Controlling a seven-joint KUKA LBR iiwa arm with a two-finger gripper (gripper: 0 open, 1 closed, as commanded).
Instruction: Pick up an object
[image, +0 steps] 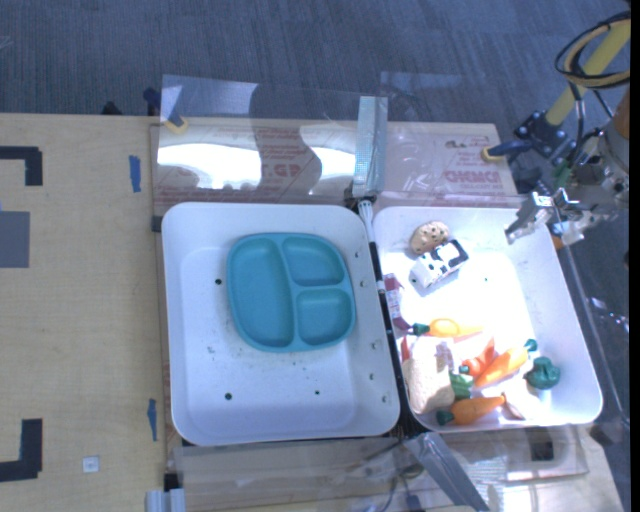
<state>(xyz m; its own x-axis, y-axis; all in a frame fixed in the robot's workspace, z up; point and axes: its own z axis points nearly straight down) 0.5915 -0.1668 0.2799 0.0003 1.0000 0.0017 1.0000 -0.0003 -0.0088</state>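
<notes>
The tool (548, 222) hangs at the upper right, over the far right rim of the right bin (575, 330); a pale finger slants down-left toward the bin's edge, but the view is too cluttered there to tell how the tool is set, released or clenched, and nothing can be seen between its tips. Cables and a yellow hose (590, 55) loop above it at the top right corner. Inside the right bin, near its far wall, lies a speckled cookie (429, 236), and just beside it toward the front, touching or almost touching, a small black-and-white toy (438, 267), well apart from the tool. Along the bin's near side is a crowded heap of toy food: a yellow piece (443, 327) on top, orange pieces (490, 362) slanting to the right, a tan bread-like slab (425, 380) on the left, an orange carrot (475, 408) at the front, and a dark green piece (543, 375) lying a little apart on the right. Strong light washes out the bin floor between the two groups. The left bin (190, 400) sits edge to edge with the right one and bears a teal divided plate (291, 291) with three compartments, lying flat toward the far half. Beyond the bins a clear plastic sheet (260, 160) covers printed cardboard, and the tan worktop (75, 300) spreads out to the left with black corner marks and bits of blue tape (135, 172).
</notes>
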